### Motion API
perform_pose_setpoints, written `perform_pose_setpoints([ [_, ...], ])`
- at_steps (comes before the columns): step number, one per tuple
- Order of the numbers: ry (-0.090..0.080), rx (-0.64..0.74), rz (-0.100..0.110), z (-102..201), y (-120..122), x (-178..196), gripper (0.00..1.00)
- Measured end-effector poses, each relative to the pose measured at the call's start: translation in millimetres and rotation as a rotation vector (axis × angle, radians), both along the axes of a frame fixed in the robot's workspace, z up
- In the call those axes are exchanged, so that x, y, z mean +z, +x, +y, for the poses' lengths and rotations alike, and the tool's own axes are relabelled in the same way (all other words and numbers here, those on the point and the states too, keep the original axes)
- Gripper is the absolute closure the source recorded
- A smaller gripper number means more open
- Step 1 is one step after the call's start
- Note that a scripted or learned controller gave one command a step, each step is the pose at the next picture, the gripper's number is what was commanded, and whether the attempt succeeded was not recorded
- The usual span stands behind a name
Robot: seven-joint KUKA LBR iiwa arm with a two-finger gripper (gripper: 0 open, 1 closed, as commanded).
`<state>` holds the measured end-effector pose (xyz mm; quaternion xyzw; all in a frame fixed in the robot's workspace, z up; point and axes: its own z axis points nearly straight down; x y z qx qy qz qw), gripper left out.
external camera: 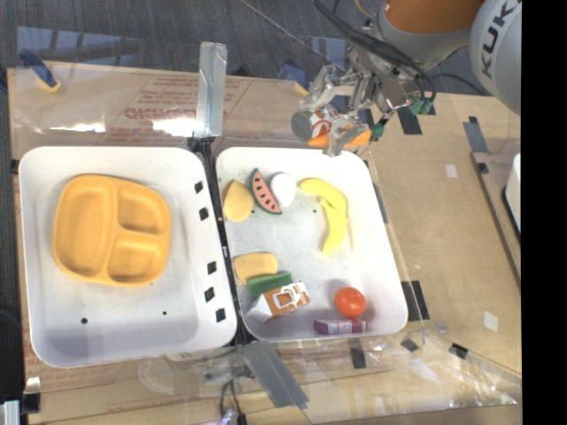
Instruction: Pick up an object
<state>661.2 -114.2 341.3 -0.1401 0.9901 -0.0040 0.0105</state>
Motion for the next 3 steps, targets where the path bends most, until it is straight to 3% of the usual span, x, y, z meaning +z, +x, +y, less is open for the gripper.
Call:
perform_pose_setpoints([
  [1, -0.002, 0.334, 0.017, -74.4, -3.8, 1.9, 1.00],
  [2, -0.007, 0.761, 0.015, -94.5, -3.0, 4.6, 1.00],
  [3, -0.005, 1.048, 0.023, -92.6, -3.3, -15.9, 1.00],
])
